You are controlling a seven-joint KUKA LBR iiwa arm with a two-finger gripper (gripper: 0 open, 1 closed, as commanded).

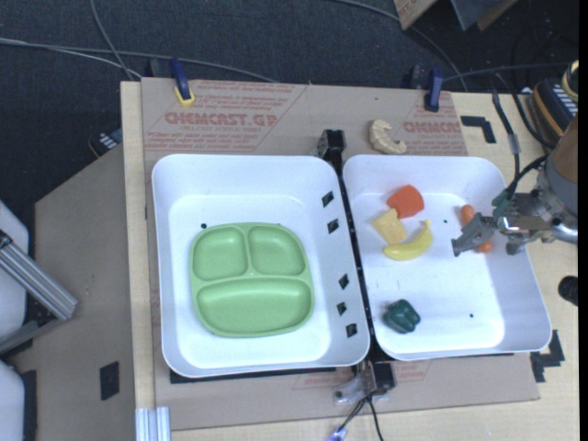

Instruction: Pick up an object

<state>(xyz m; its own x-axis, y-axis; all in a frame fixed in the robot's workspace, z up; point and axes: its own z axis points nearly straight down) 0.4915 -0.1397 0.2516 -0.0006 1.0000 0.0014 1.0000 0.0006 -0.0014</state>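
The right bin (514,310) holds a red-orange block (405,199), a yellow wedge (388,225) and a yellow banana (411,243) close together in its upper left part. A dark green pepper (401,316) lies near the bin's front. A small orange piece (468,214) sits by the right side, partly hidden by the arm. My gripper (475,239) hangs low over the right part of this bin, just below the orange piece and right of the banana.
The left bin (170,191) carries a green divided plate (251,278). A beige object (387,136) lies on the cardboard behind the right bin. Clamps (184,90) hold the board's back edge, and cables run across the floor.
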